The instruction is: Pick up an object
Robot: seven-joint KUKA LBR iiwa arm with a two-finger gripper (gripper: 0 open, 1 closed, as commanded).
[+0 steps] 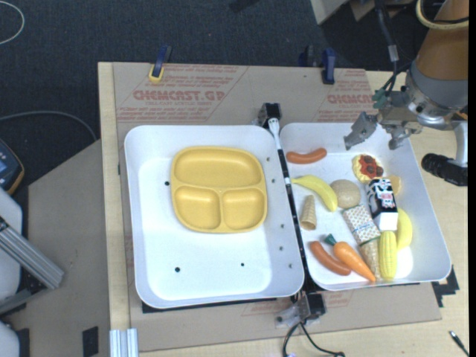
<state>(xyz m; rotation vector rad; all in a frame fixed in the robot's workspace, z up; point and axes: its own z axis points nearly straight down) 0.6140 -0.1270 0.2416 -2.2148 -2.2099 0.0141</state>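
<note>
My gripper [381,134] hangs over the back of the right bin [439,236], fingers spread apart with nothing between them. Just below it lies a pizza slice toy [367,166]. A hot dog sausage [306,155] lies to its left. Further forward are a banana [317,190], a tan round piece [345,193], a black-and-white carton [383,198], an ice cream cone [308,212], a checkered wafer [361,224], a corn cob [387,253], a carrot [352,260] and a red sausage [327,258].
The left bin [149,244] holds a yellow three-compartment plate [219,188]. Clamps [157,65] hold the cardboard at the back. The arm's orange band [446,43] rises at the upper right.
</note>
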